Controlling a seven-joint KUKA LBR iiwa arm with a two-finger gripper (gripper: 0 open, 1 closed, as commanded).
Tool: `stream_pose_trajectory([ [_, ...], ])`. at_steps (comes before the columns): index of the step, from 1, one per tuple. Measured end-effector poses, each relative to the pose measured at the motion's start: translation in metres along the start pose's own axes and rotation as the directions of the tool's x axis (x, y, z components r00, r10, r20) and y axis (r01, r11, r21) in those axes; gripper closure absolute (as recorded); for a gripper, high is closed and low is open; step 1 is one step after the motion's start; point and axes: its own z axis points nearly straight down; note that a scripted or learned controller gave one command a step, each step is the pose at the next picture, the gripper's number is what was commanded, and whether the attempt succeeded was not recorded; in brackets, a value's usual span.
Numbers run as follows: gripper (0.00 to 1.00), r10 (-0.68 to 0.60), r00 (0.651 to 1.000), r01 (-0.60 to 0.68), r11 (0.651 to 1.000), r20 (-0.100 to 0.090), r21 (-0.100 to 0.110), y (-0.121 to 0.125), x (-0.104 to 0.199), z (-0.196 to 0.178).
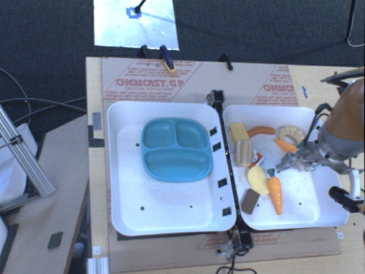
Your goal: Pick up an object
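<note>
1. Toy food pieces lie scattered in the right bin, all resting on its floor and none lifted.
2. At that bin's left side, a yellow corn-like piece sits just above a pale tan block.
3. An orange sausage-shaped piece lies beside the corn piece, with a beige ring-like pastry further right.
4. Lower down, a pale yellow lemon-like piece touches a toy carrot, which points toward the bin's near edge.
5. A small brown slab lies near the lemon-like piece, close to the divider between the bins.
6. The gripper hangs low over the right bin, just right of the lemon-like piece and above the carrot's green top; its fingers are too blurred to tell whether they are spread or closed, and nothing can be seen between them.
7. A small orange piece lies just above the gripper.
8. The left bin holds a blue divided plate.
</note>
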Motion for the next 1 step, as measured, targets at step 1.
stream_pose_trajectory([
  [1, 0.00, -0.002, 1.000, 0.002, 1.000, 0.003, -0.013, -0.0468, 0.0485, 0.0181],
])
